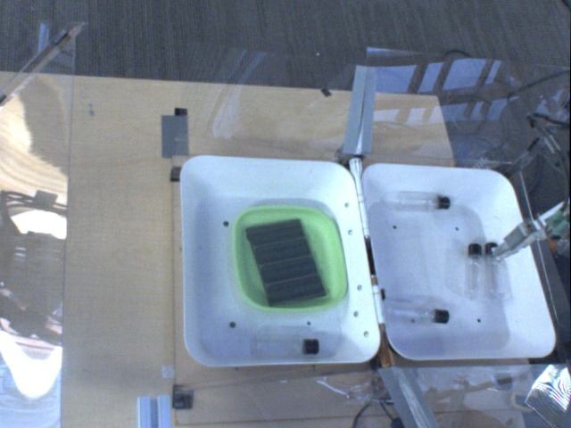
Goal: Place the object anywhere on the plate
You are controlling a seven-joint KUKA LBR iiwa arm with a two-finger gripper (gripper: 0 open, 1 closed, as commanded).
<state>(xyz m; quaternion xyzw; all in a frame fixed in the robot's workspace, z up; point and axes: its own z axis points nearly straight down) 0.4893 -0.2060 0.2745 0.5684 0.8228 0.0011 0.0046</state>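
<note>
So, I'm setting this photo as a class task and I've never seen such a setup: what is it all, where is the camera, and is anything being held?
One camera looks down at a slant on a wooden bench. Two shallow white bins sit side by side. The left bin holds a green plate with a dark ribbed block lying on it, plus a clear tube with a black cap near its front edge. The right bin holds several more clear tubes. A robot arm's tool reaches in from the right edge of the picture, right beside one tube's black cap. Whether it grips that tube is too small to tell.
</note>
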